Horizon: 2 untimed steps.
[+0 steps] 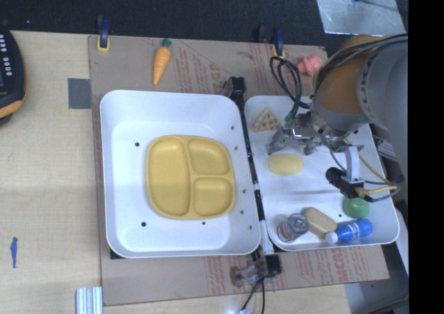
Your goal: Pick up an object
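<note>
My gripper (297,145) hangs low in the right bin (305,198), near its back. Its two metal fingers stand spread apart and open, with nothing between them. A pale yellow oval piece (285,164) lies just in front of the fingertips, apart from them. A tan wedge like a pizza slice (265,121) lies to the gripper's back left. Along the front of the bin lie a small metal can (294,227), a tan block (320,221), a blue bottle (351,231) and a green ball (356,206).
The left bin (125,167) holds a yellow divided plate (191,175). A toy carrot (161,62) and a pink item (312,64) lie on the bench behind the bins. The arm and its cables (361,181) cover the right bin's right side.
</note>
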Each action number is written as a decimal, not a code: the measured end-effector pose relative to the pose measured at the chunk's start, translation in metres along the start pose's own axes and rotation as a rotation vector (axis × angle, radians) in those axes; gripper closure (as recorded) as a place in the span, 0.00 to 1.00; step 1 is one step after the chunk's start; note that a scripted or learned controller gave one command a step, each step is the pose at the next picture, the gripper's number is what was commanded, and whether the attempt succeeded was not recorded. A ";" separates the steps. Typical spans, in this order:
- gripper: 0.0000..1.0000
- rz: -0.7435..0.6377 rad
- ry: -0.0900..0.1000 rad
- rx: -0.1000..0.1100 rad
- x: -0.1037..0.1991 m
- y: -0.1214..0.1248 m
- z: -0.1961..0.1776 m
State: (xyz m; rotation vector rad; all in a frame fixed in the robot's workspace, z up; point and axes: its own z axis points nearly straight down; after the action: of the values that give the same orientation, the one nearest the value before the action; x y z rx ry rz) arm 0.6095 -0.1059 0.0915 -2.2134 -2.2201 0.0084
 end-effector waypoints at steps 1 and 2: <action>0.00 -0.003 -0.002 -0.009 -0.017 0.048 -0.002; 0.00 0.001 0.000 0.000 -0.003 -0.004 0.000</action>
State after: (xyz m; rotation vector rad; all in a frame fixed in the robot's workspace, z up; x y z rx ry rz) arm 0.6058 -0.1087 0.0914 -2.2140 -2.2192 0.0089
